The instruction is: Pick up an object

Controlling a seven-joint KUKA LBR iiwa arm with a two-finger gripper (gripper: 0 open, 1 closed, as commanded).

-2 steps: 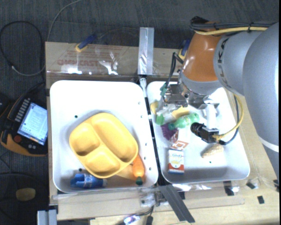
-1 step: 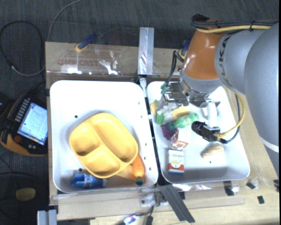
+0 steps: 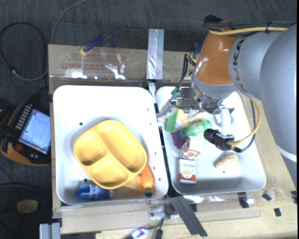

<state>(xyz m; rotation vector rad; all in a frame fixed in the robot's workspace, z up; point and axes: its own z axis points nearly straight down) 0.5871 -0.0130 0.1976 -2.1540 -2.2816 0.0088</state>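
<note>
Your claw (image 3: 193, 108) hangs over the far side of the right white bin (image 3: 249, 180); I cannot tell its state. Just under it sits a small green plastic toy (image 3: 193, 129), light, hard and slippery. Grab its middle.

Arm (image 3: 259, 59) cut off by top and right edges; its wrist covers the gripper, so finger state can't be read, and hides part of right bin (image 3: 254, 178) rear wall. Yellow divided tray (image 3: 109, 153) overlaps orange bottle (image 3: 145, 179), only neck end seen, and blue object (image 3: 92, 192), too blurred to identify. Items under wrist, green (image 3: 195, 129) and purple (image 3: 180, 139), partly hidden, type unclear. Small carton (image 3: 188, 172) print illegible
</note>
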